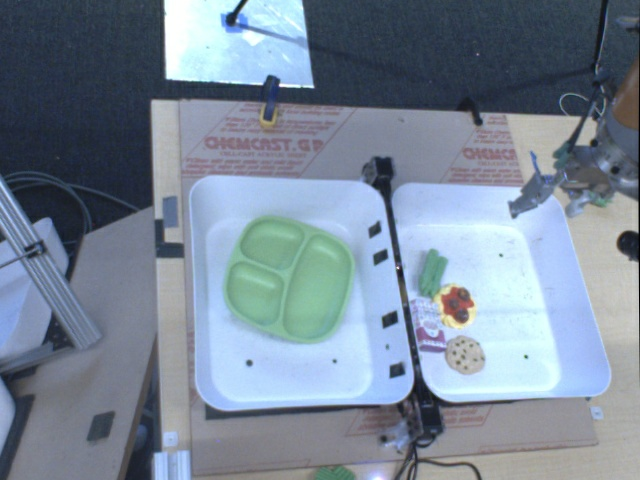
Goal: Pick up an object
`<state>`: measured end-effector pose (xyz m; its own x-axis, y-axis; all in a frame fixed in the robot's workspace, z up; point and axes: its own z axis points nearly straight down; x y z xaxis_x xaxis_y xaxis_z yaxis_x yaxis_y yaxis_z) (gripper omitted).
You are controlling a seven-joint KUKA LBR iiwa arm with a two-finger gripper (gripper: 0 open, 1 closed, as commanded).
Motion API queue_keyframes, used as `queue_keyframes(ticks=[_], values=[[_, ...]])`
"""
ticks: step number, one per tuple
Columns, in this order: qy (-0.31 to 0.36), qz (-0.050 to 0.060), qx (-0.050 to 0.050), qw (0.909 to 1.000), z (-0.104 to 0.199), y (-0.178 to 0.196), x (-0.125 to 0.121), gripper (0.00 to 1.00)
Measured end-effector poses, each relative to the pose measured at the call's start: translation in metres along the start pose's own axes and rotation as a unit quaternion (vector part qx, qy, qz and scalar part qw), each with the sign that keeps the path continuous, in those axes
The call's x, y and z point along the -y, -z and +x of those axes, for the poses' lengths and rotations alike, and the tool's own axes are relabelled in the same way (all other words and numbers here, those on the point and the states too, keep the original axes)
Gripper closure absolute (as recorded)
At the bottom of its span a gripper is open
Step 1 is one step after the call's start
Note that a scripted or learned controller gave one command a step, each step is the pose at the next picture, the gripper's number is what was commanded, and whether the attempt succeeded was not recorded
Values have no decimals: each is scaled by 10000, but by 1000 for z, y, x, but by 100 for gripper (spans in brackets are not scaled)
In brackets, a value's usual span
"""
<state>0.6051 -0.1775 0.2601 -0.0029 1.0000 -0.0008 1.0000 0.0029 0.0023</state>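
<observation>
Cookie [464,354]: nearest item, low in the right bin [560,298], flat on the floor.
Neighbours: pizza slice [456,305], green pod [432,270], small card [428,325], all bunched near the divider.
Left bin [215,368]: green divided plate [290,278].
Claw [550,193]: over right bin's far corner, grasping nothing; jaw state I cannot tell.
Approach: descend upright onto the cookie, likely easiest.
Room: right half of that bin open; divider wall crowds the cluster.

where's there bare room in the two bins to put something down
Right bin: its middle and right side, from the far wall to the near wall, are bare. Its left edge is crowded: green beans, pizza slice, cookie. Left bin: the green divided plate takes the middle, leaving a strip along the near wall.
</observation>
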Motion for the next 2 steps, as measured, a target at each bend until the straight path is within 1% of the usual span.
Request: queue_keyframes(ticks=[1,2], values=[[39,34,-26,10000,74,-74,-5,0],[-11,28,-9,10000,73,-113,27,0]])
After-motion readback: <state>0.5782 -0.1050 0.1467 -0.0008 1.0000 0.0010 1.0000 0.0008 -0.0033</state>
